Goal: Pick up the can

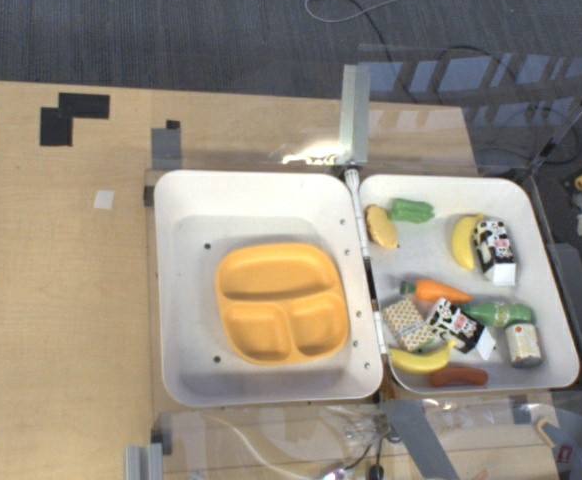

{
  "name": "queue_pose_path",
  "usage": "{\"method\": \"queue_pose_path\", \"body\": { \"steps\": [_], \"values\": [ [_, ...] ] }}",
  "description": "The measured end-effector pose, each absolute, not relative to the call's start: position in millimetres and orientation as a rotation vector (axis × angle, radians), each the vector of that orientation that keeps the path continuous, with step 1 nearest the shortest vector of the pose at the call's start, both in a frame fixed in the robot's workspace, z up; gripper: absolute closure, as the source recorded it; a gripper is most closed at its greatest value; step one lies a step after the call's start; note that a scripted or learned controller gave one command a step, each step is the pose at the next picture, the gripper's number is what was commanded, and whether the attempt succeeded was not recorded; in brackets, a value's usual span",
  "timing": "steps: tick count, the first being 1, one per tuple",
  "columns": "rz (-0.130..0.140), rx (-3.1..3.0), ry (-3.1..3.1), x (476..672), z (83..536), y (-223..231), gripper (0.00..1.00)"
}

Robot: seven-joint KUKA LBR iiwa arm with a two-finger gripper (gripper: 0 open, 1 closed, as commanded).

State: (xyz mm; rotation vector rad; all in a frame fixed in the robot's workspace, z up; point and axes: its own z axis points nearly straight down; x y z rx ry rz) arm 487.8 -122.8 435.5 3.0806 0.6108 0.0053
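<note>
From my remote seat I see the can point(523, 345) standing upright in the near right corner of the right bin point(433, 256), close to that bin's right wall. A green bottle point(500, 314) lies on its side just behind the can, apparently touching its top edge. To the can's left a cow-patterned carton point(457, 325) lies tilted, and a red sausage point(458, 376) sits along the near wall beside a banana point(417, 359). A checkered packet point(403, 317) and a carrot point(439, 291) lie further left, well apart from the can.

Toward the far side of the same bin are a second banana point(462, 241) pressed against another cow-patterned carton point(494, 249), a green vegetable point(411, 209) and a tan bread-like piece point(381, 227).

The left bin point(176, 268) holds an orange compartment tray point(279, 301), lying flat (three sections, as far as I can make out).

I cannot tell whether the pincer is open or closed.
</note>
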Motion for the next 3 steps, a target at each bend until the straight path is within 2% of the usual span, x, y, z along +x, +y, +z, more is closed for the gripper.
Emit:
{"method": "queue_pose_path", "body": {
  "steps": [1,2,3],
  "values": [
    [0.007,3.041,0.78,487.7,416.0,-134.9,1.0],
    [0.009,3.123,0.324,487.3,436.4,-180.9,1.0],
    [0.006,3.124,0.324,487.6,435.5,-150.6,1.0]
  ]
}}
